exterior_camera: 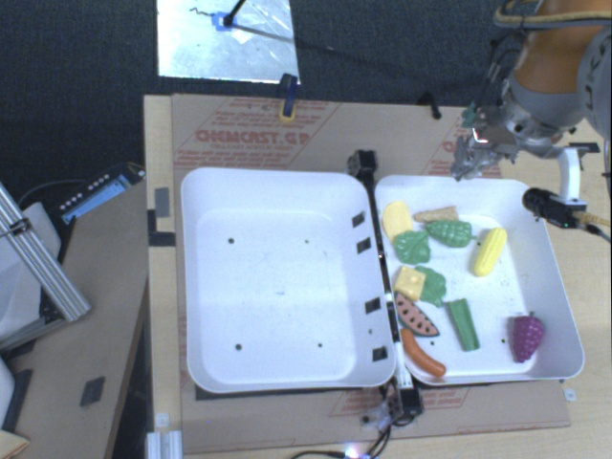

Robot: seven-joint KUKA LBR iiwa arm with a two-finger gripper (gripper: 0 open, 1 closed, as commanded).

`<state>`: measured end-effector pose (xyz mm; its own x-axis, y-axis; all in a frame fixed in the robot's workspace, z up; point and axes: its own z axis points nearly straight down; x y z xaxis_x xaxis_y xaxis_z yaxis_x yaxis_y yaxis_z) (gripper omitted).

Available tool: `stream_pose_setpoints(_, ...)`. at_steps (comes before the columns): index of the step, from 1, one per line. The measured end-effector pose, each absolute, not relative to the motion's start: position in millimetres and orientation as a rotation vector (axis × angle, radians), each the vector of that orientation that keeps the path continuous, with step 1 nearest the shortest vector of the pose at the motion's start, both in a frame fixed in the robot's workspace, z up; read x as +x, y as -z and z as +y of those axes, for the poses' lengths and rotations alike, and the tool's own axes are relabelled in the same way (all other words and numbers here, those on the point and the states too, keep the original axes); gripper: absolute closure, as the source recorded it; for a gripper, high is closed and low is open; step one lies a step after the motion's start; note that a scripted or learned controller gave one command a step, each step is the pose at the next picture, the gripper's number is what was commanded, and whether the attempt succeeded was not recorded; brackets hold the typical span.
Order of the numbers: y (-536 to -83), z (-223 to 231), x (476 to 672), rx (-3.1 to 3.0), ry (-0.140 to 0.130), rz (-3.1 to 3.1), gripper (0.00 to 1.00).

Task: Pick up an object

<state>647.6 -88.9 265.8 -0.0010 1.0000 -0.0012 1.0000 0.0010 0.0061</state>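
Purple and knobbly, a toy bunch of grapes (525,337) lies nearest the camera in the right bin (559,285), by its front right corner. Left of it, an orange sausage (424,356) and a watermelon slice (417,316) sit along the bin's inner wall, with a dark green cucumber piece (463,323) between them and the grapes. Further back come a yellow cheese block (410,281) touching a green leafy piece (432,284), then a corn cob (489,251), two more green leafy pieces (449,233), a yellow pepper-like item (397,220) and a tan wedge (436,214). The left bin (277,275) lies just beside the right one. At the far right, the grey arm with its orange band (569,8) hangs above the right bin's back edge, wrist pointing down. The gripper (469,165) hovers over that rim; nothing is visible between its fingers, and whether they are spread cannot be told.
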Motion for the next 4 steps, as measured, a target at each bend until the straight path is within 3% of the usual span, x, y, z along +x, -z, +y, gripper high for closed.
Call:
stream_pose_setpoints(1,-364.2,-110.3,670.5,2.209,-0.012,2.216,1.0)
stream_pose_setpoints(2,-374.7,-97.5,601.0,2.219,-0.004,2.222,1.0)
stream_pose_setpoints(3,-322.5,-97.0,532.1,2.226,0.006,2.224,1.0)
stream_pose_setpoints(4,-372.9,-100.7,589.7,2.209,-0.01,2.221,1.0)
